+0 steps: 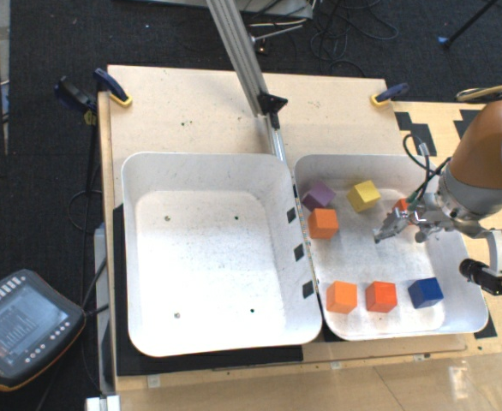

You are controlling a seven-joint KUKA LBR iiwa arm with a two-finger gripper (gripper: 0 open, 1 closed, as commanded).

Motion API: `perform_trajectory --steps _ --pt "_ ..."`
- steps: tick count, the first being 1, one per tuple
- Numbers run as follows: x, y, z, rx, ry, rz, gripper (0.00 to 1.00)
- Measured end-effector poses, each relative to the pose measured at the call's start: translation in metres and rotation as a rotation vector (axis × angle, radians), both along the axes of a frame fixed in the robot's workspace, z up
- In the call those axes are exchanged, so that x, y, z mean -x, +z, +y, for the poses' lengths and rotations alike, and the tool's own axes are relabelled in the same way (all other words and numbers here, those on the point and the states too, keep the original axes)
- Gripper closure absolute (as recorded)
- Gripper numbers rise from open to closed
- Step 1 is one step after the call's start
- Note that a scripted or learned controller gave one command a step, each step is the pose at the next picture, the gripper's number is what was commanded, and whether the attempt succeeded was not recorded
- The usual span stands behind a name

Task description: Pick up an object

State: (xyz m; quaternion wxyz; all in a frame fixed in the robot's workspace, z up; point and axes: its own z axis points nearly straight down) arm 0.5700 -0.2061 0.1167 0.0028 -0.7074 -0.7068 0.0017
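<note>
The right bin (pixel 457 319) holds several small blocks. A purple block (pixel 318 196) and a yellow block (pixel 364 195) lie at its far end, with an orange block (pixel 323 223) just in front of the purple one. Along the near wall sit an orange block (pixel 342 297), a red-orange block (pixel 381 297) and a blue block (pixel 425 293). My gripper (pixel 391 226) hangs over the middle of this bin, right of the yellow block, pointing left. I see no block between its fingers.
The left bin (pixel 140 229) stands beside the right one, sharing a wall with black tabs. A slanted metal pole (pixel 238 45) runs down to the bins' far edge. A teach pendant (pixel 20 328) lies at the lower left. Clamps hold the board's far corners.
</note>
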Motion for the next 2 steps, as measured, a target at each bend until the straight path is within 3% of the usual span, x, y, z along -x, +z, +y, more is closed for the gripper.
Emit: perform_trajectory --steps 1,2 --pt "0.000 -0.023 0.001 0.002 0.001 -0.005 0.00" --pt "-0.001 -0.011 0.000 0.002 0.001 -0.009 1.00"
